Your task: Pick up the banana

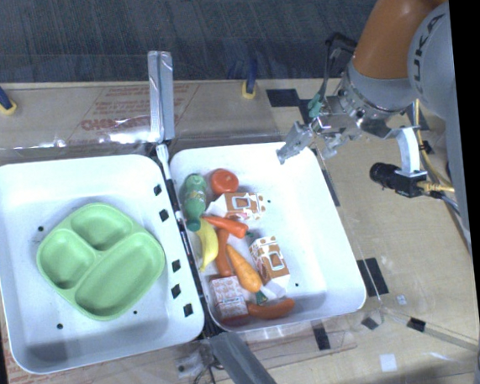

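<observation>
The yellow banana (pixel 207 245) lies in the right bin (pixel 322 255), near its left wall, partly tucked under an orange carrot (pixel 225 225). My gripper (pixel 293 146) hangs over the bin's far right corner, well to the right of and beyond the banana. Nothing shows between its fingers, and they are too small and blurred to judge.
Around the banana sit a green vegetable (pixel 194 195), a tomato (pixel 223 181), a second carrot (pixel 245 268), two small cartons (pixel 245 204) (pixel 268 258), a flat packet (pixel 228 294) and a sausage (pixel 271 309). The left bin (pixel 26 334) holds a green divided plate (pixel 101 259).
</observation>
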Controlling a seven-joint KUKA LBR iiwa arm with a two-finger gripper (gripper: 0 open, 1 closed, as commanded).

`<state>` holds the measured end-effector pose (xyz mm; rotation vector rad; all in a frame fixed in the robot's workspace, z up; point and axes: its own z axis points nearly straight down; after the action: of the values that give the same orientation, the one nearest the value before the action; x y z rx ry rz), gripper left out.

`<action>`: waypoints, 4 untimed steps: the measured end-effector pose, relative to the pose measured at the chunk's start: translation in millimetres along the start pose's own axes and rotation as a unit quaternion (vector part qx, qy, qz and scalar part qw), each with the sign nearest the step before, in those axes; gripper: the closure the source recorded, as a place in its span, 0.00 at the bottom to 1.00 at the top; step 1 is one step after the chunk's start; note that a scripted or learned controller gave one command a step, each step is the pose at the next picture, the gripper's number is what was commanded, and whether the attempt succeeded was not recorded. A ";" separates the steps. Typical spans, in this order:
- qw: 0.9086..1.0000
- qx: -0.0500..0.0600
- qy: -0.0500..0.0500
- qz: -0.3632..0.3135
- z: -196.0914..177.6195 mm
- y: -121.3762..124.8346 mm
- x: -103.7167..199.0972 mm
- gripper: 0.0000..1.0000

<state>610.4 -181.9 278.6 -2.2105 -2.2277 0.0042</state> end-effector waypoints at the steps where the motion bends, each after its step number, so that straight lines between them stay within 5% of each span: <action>1: 0.998 -0.002 -0.001 -0.058 186.2 -28.4 61.3 0.00; 2: 0.998 -0.002 -0.002 0.057 186.8 -11.0 81.6 0.00; 4: 0.986 0.001 0.000 0.168 188.7 -54.1 87.9 0.00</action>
<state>554.8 -94.3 90.2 -2.5523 -1.8246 0.0075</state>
